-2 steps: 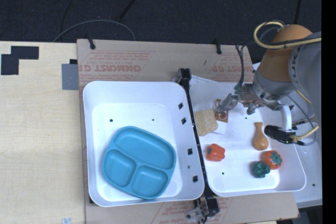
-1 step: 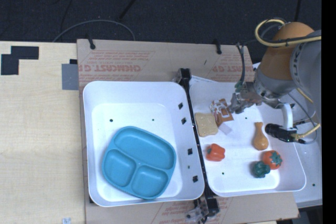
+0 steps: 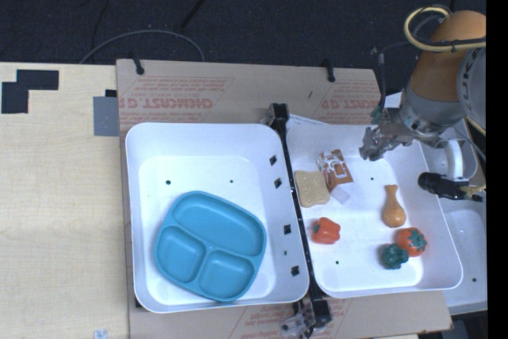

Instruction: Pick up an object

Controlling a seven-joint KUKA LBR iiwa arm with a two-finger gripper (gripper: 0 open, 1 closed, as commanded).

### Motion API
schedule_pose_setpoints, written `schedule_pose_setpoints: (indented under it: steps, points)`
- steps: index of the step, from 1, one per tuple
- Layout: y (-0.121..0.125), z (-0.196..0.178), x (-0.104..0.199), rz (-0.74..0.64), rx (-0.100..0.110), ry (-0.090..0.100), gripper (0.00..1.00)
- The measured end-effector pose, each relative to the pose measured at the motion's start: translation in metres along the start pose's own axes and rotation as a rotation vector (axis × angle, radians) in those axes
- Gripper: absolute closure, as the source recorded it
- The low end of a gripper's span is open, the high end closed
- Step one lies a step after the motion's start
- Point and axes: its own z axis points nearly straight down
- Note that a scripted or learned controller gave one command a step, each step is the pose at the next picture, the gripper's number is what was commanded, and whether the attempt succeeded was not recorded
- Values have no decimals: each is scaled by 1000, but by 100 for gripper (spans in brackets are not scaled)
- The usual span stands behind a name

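Note:
My gripper [image 3: 375, 145] hangs over the upper part of the right bin [image 3: 444, 282], with nothing visibly held in it. To its lower left lies a small brown-and-white packet [image 3: 335, 167], and beside that a tan slice of toast [image 3: 311, 188]. A tan gourd-shaped toy [image 3: 393, 206] lies below the gripper. Nearer the front are a red pepper [image 3: 325, 231], an orange-red fruit [image 3: 411, 241] and a teal toy [image 3: 392, 256] touching it.
The left bin [image 3: 147, 147] holds a blue divided plate [image 3: 209, 245] in its front half. A black-clipped divider [image 3: 290, 202] separates the two bins. Brown cardboard [image 3: 238, 95] lies under both bins.

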Motion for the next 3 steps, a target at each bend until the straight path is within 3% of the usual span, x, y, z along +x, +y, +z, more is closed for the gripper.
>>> schedule_pose_setpoints:
  steps: [1,2,3]
  points:
    - [1,-54,-1,-1,-1,0,100]
    - [1,-55,-1,-3,4,1,100]
    - [-5,-60,51,-3,6,4,100]
